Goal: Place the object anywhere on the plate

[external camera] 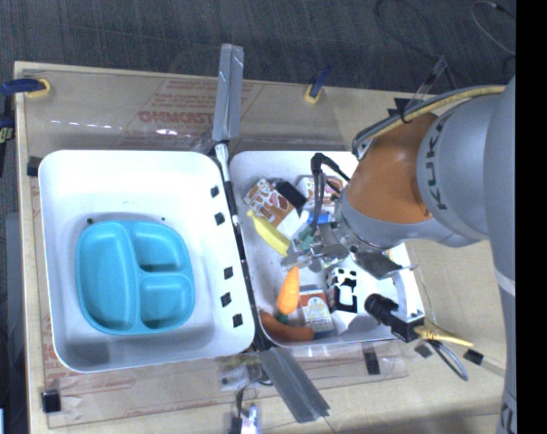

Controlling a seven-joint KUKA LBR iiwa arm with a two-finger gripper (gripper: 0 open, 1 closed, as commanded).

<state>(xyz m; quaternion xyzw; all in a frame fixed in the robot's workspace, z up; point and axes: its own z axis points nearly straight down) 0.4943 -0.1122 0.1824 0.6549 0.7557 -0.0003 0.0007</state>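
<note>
Arm low over the right bin [401, 283], blue plate [136, 275] alone in the left bin [65, 183].

The plate is turquoise, three-sectioned, lying flat. At its 3 o'clock, the gripper [311, 247] hangs among the toys: banana [271, 234] at its 9 o'clock, carrot [290, 290] at 7. I cannot tell its state or any hold.

A robotics lab: clamped bench [92, 93], KUKA arm [436, 179], two white bins [56, 242]
</note>
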